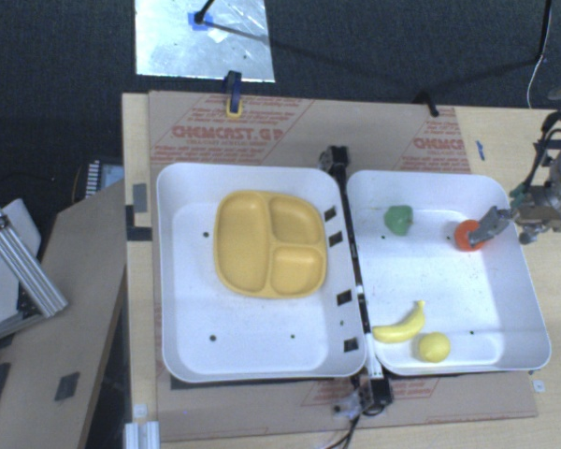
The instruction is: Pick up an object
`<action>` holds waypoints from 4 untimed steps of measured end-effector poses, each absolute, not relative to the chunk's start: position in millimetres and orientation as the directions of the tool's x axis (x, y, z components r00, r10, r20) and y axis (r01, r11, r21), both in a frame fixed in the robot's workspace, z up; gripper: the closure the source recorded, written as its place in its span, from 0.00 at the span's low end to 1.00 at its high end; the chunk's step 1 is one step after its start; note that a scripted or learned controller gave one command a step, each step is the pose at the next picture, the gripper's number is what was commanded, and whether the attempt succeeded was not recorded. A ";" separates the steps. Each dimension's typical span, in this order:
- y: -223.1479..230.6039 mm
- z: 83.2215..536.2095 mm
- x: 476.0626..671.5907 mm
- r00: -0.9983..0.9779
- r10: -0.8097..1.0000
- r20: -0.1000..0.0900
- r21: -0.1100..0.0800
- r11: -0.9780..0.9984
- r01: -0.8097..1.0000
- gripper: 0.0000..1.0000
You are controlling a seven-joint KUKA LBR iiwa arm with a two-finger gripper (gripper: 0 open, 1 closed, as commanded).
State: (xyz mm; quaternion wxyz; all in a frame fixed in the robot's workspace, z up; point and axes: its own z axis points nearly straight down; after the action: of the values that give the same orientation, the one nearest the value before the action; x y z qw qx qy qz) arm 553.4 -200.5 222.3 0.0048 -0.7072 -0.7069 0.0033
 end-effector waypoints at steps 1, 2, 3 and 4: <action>-199.6 229.9 556.1 -0.003 1.000 -0.001 0.001 0.003 1.000 0.00; -199.6 167.7 559.4 -0.001 1.000 0.001 -0.002 0.001 1.000 0.00; -193.4 124.6 559.5 -0.001 1.000 0.000 -0.001 0.001 1.000 0.00; -192.8 82.7 560.0 0.000 1.000 0.001 -0.001 0.000 1.000 0.00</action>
State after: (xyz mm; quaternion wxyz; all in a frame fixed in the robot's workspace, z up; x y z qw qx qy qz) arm 560.0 -192.8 82.7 0.0005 -0.7070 -0.7072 0.0002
